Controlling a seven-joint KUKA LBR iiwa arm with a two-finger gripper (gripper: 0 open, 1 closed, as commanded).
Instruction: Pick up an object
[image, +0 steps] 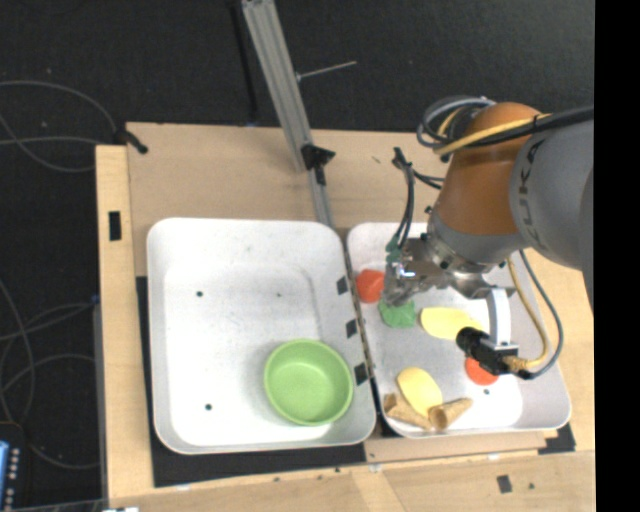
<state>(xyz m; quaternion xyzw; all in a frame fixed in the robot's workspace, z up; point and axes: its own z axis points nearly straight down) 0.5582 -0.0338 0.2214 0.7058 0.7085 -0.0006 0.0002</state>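
Observation:
My gripper (398, 288) hangs low over the left part of the right bin (545, 405), reaching in from the right. Directly below it lies a small green object (399, 316), touching or nearly touching the gripper tip. A red-orange object (369, 285) sits just to the gripper's left, against the bin wall. To the right of the green object lies a pale yellow object (446, 322).
More items lie near the right bin's front: a yellow piece (417, 384), a tan cone (449, 410) and an orange-red piece (482, 372) partly under a black cable fitting. A green bowl (308, 381) stands in the left bin (200, 270). A metal pole (290, 100) rises behind.

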